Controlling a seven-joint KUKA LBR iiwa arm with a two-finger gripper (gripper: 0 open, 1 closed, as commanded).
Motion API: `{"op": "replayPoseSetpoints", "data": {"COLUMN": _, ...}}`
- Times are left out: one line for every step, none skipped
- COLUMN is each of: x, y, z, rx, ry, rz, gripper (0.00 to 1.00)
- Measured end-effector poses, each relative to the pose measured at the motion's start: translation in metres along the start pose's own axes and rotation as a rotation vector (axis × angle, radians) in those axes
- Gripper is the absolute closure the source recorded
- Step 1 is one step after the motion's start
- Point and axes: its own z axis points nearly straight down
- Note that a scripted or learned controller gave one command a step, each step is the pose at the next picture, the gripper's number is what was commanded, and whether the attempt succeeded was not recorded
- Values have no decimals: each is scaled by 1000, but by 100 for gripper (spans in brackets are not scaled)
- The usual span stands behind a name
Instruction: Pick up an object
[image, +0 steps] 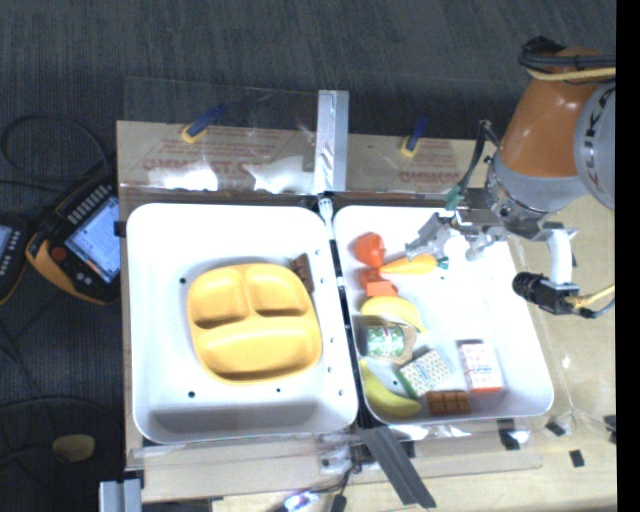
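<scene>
Big rounded orange band (545, 125) dominates the arm here, smooth and glossy, with a dark cable looping over its top. Beside it sits a pale grey casing bearing part of a dark printed letter. Below the orange comes a grey metal wrist collar (535, 190), ringed and duller in tone. From there a cluster of silvery brackets and thin dark wires leads out to the gripper (436, 234), built of slim grey metal parts with a small green-teal spot near its base.
</scene>
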Motion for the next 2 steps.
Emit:
{"op": "replayPoseSetpoints", "data": {"x": 44, "y": -12, "z": -70, "rx": 0, "ry": -1, "rz": 55, "gripper": 0}}
{"op": "replayPoseSetpoints", "data": {"x": 4, "y": 26, "z": 95, "rx": 1, "ry": -1, "rz": -44, "gripper": 0}}
